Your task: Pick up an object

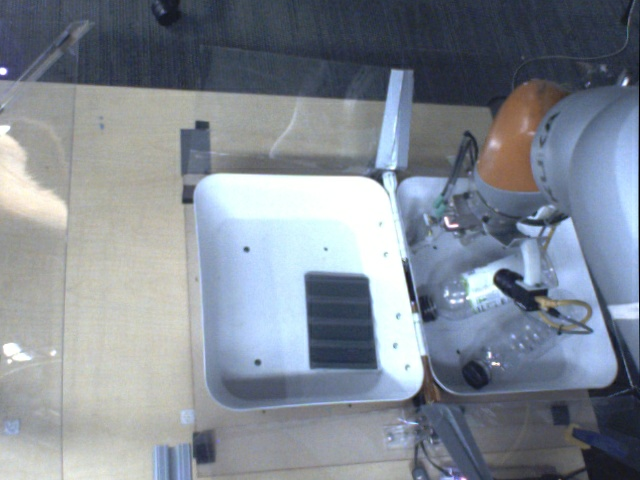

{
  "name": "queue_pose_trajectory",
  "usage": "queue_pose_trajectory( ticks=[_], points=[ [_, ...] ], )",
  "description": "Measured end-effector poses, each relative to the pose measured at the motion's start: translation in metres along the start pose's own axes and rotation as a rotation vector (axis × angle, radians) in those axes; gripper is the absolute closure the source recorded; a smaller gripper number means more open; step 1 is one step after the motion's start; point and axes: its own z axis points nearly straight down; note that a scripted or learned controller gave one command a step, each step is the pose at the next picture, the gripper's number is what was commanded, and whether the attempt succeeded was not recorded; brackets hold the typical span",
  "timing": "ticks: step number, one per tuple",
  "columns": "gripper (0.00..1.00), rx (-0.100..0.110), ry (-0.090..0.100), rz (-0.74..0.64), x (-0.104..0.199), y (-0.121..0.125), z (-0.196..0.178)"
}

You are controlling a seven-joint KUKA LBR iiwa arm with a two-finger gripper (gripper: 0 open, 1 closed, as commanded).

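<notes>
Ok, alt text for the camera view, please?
The gripper hangs over the right bin near a clear bottle; a second clear bottle, black-capped, lies nearer the front. The left bin holds a dark ribbed block.

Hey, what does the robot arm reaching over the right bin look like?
The grey arm has a thick, rounded, smooth casing, with a glossy orange band shaped like a dome above the wrist. Thin black cables loop out beside that band.

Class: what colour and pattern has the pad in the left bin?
Dark grey pad, ribbed; camera view.
</notes>
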Motion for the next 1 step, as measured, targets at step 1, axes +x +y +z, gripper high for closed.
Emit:
queue_pose_trajectory(
  ticks=[1],
  points=[
    [0.0,0.0,-0.002,0.013,-0.0196,-0.0952,-0.0024]
  ],
)
